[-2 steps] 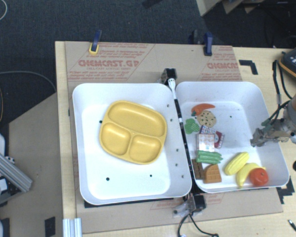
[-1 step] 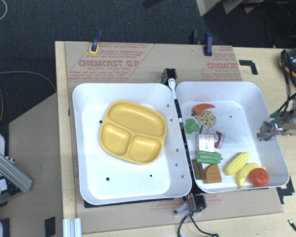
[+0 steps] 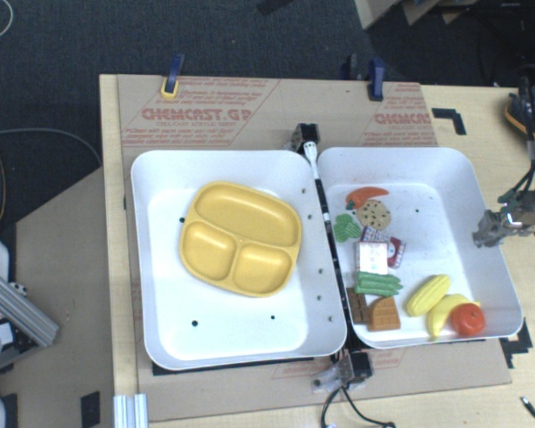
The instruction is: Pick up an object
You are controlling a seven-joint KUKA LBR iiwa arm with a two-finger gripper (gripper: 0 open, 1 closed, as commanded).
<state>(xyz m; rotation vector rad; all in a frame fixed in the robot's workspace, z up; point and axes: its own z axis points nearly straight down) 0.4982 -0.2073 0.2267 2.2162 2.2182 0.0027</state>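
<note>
The gripper (image 3: 492, 230), its grip state unclear, hangs at the right bin's (image 3: 446, 163) right edge, approaching; next, descend onto a toy.

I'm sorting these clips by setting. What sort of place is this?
Probably a robotics lab test bench. Two shallow white plastic bins sit on a clamped board over dark carpet, one holding a yellow divided plastic plate, the other small toy food pieces, with loose cables around.
</note>
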